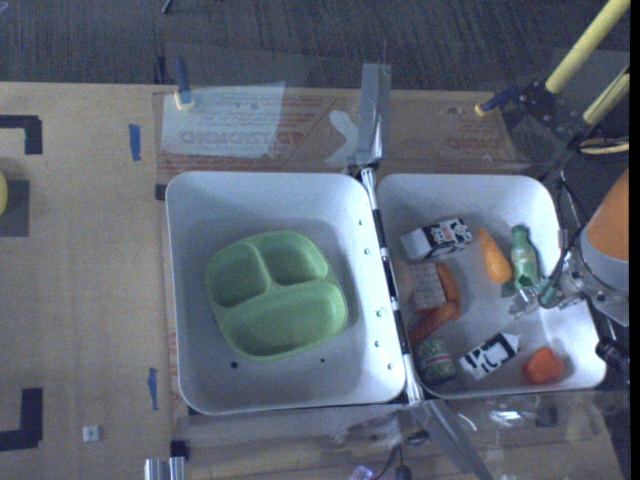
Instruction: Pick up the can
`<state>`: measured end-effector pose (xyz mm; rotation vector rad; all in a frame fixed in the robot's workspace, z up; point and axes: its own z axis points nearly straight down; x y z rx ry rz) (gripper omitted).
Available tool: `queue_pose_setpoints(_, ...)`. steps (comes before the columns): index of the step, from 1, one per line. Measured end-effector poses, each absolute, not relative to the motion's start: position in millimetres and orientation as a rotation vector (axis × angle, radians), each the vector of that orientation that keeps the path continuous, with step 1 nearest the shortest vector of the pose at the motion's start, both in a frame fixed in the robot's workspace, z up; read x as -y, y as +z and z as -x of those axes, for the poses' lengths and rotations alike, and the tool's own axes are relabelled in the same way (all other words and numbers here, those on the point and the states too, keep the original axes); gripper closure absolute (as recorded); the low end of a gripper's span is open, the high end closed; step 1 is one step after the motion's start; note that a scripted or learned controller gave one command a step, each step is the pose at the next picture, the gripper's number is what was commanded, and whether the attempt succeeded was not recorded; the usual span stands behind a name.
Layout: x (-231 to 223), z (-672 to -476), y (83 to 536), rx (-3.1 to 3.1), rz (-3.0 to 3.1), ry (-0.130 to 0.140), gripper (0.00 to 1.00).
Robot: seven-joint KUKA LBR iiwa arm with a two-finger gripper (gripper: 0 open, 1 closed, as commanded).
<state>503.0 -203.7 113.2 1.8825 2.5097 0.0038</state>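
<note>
So, two white bins sat side by side on the bench. The left bin [190, 268] had a green divided plate [277, 293] lying flat in it, three compartments, roughly in the middle, a bit toward the front.

The right bin [470, 190] had all the small stuff. The can [435, 358] was near the front left corner of that bin, close to the divider wall between the bins, greenish label w/ a dark top, looked about upright but blurry so can't swear to it. Right above it lay a reddish-orange carrot-like thing [436, 318], touching or nearly touching the can. Just right of the can was a black & white carton [489, 355], tilted. Another black & white carton [437, 238] sat further back in the bin, w/ a tan box [427, 284] in front of it. An orange carrot [494, 256] and a green bottle [522, 256] were beside each other toward the right, and an orange-red round item [545, 366] sat in the front right corner.

The gripper [535, 298] was low over the right side of the bin, just below the green bottle, well apart from the can. Fingers were too blurry for me, couldn't tell how far apart they were or if anything was between them. Arm w/ its orange band came in from the right edge.
</note>
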Motion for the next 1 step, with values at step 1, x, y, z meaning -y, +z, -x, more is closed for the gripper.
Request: queue_pose_setpoints(1, 168.2, -480.6, 220.9, -2.628, -1.716, 0.002, 1.00)
